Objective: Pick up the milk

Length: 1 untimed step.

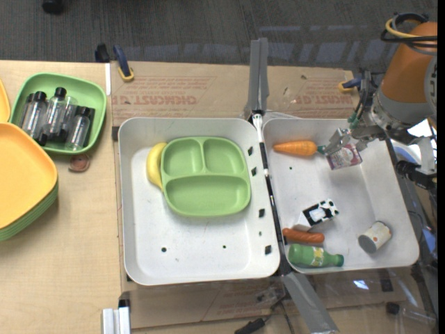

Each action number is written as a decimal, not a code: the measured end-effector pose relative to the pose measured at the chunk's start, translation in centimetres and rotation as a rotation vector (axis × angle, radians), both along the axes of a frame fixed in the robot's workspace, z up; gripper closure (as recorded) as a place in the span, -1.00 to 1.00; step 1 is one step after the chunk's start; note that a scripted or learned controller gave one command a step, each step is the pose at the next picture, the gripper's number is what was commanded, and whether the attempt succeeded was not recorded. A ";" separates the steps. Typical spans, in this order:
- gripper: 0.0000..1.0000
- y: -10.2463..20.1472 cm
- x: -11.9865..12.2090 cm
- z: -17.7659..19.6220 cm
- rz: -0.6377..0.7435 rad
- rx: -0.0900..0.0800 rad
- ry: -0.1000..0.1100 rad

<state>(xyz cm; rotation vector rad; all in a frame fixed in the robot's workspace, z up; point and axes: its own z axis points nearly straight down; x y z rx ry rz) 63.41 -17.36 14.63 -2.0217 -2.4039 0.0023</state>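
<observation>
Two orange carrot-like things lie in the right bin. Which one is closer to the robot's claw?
The carrot at the bin's far end, with its green top pointing toward the gripper. The other orange one lies at the near edge beside the green bottle.

The bench bears 2 white bins (132,207). Inside them lie 1 green divided tray (205,176), 1 carrot (295,147), 1 milk carton (321,213), 1 hot dog (304,236), 1 green bottle (314,257) and 1 can (375,236).

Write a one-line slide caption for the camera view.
End effector hovers beside the carrot in the right bin, far from the milk carton.
</observation>
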 end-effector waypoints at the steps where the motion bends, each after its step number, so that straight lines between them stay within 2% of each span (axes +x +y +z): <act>1: 1.00 5.3 0.1 1.8 0.070 0.000 -0.001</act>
